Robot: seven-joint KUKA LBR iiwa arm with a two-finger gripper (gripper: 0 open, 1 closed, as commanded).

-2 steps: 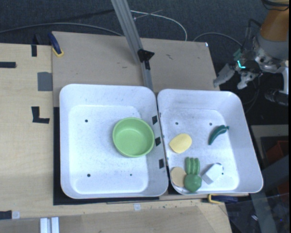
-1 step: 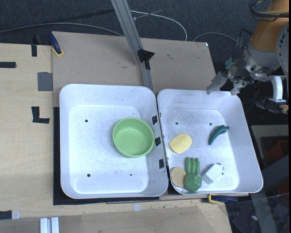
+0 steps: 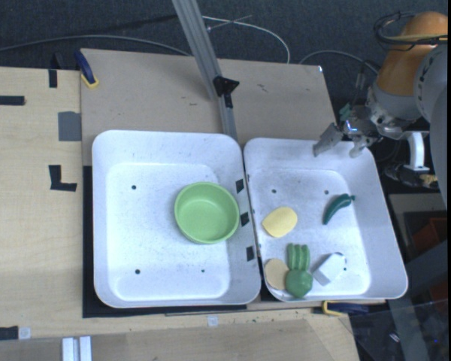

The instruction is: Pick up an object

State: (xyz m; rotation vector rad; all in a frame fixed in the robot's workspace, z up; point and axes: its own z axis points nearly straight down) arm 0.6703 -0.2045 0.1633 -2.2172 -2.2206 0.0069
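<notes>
The gripper (image 3: pixel 338 148) hangs over the right bin's (image 3: pixel 376 201) one o'clock corner, fingers spread wide, nothing between them. A green pepper (image 3: pixel 336 207) lies toward its six o'clock, well apart.

A grey arm (image 3: pixel 436 89) with a rounded orange band (image 3: pixel 410 47) above the wrist, thin dark cables looping over it, ends in a metal-grey gripper (image 3: pixel 337 147).

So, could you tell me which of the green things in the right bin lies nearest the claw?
The dark green pepper, lying alone toward the bin's right wall. The other green toy sits at the near edge, farther from the claw.
</notes>
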